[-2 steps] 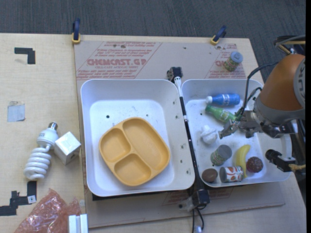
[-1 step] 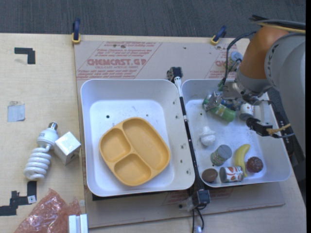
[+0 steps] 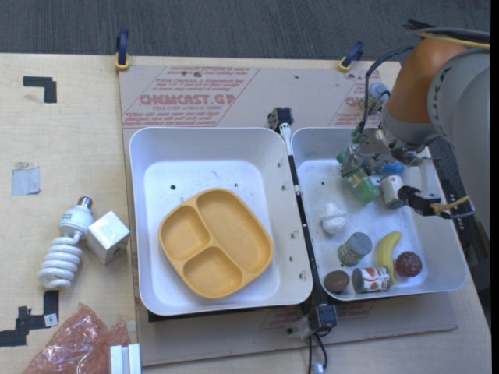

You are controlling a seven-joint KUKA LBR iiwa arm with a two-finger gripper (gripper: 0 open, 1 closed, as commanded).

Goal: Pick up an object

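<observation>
The right bin (image 3: 444,279) holds several small objects: a green block (image 3: 362,188), a white figure (image 3: 334,220), a grey can (image 3: 355,248), a yellow banana (image 3: 387,250), a dark red ball (image 3: 408,264), a brown disc (image 3: 337,281) and a red-and-white can (image 3: 373,280). My gripper (image 3: 360,164) hangs low over the far part of this bin, right above the green block. Whether it touches the block I cannot make out. A white cylinder (image 3: 390,191) lies just right of the block.
The left bin (image 3: 148,209) holds a yellow divided plate (image 3: 215,242). On the bench to the left lie a spiral light bulb (image 3: 64,244), a white cube (image 3: 108,236) and a crumpled red bag (image 3: 74,341). The arm's grey body (image 3: 460,92) fills the upper right.
</observation>
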